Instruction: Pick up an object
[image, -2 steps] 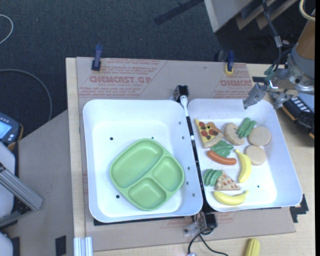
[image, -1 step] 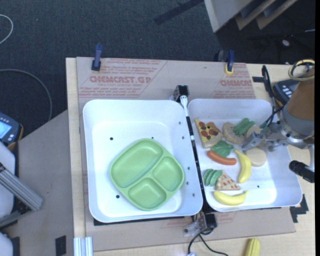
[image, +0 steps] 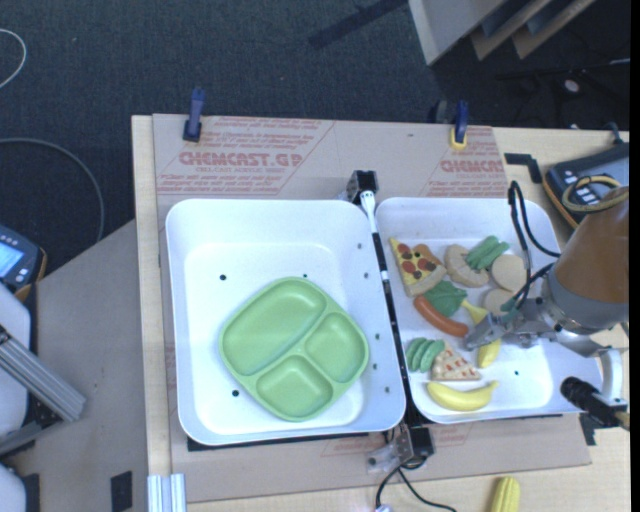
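Observation:
The right bin (image: 530, 392) holds several toy foods. Among them are a pizza slice (image: 415, 262), a tan cookie (image: 462, 265), a green leafy piece (image: 487, 250), a red sausage (image: 440, 316), a green pod (image: 424, 352), a second wedge slice (image: 455, 367) and a banana (image: 460, 396). My gripper (image: 497, 331) is low in this bin, right of the sausage. It sits just above a small yellow piece (image: 488, 353). The arm's orange band (image: 600, 265) rises to the right and hides part of the bin.
The left bin (image: 190, 300) holds a green divided plate (image: 293, 347). A black clip (image: 364, 186) sits where the two bins meet at the back. Cables (image: 520, 225) hang over the right bin's far corner. Another yellow object (image: 504, 493) lies on the bench in front.

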